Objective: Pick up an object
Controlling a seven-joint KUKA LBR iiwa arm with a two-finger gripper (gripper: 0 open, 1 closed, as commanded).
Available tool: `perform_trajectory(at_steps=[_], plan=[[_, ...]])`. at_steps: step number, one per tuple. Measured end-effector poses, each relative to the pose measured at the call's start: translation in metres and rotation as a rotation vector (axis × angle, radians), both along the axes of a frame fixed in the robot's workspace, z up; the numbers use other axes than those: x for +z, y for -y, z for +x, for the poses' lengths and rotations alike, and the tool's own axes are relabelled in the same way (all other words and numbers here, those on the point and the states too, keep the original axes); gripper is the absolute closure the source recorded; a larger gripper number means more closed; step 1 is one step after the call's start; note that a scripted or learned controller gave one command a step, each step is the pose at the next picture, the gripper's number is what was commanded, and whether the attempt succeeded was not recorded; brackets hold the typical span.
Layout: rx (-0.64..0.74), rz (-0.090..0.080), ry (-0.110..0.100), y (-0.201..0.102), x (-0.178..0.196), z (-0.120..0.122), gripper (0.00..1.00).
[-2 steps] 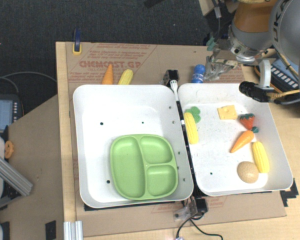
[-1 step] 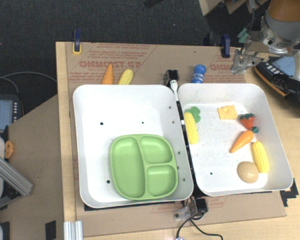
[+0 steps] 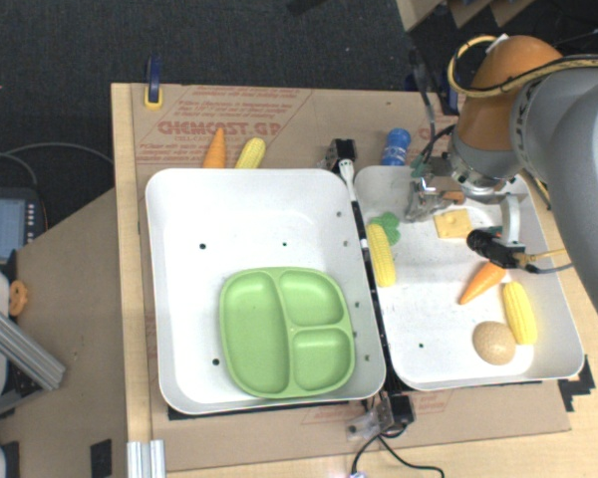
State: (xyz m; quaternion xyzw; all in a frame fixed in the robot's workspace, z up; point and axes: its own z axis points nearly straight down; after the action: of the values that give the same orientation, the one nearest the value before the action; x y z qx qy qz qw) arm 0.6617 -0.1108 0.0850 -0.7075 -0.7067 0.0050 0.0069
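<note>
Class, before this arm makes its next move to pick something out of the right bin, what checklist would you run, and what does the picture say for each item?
1. Objects within reach in the right bin: ok; corn cob, carrot, second corn cob, brown ball.
2. Gripper over that bin: ok, at its far end.
3. Fingers open for a grasp: cannot tell.
4. Something already held: cannot tell.
5. Target isolated: not ok for the carrot, second corn cob close beside it.

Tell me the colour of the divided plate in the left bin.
Light green plate, seen in the camera view.
</note>
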Motion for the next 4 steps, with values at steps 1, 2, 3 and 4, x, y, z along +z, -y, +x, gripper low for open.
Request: perform_trajectory(at_steps=[1,2,3,4], plan=[[0.009,-0.002,0.033,-0.065,0.144,0.003,1.0],[-0.003,-0.004,0.01,-0.014,0.074,0.003,1.0],[0.011,0.0,0.031,-0.104,0.186,0.007,1.0],[-0.003,-0.003,0.008,-0.062,0.094,0.003,1.0]])
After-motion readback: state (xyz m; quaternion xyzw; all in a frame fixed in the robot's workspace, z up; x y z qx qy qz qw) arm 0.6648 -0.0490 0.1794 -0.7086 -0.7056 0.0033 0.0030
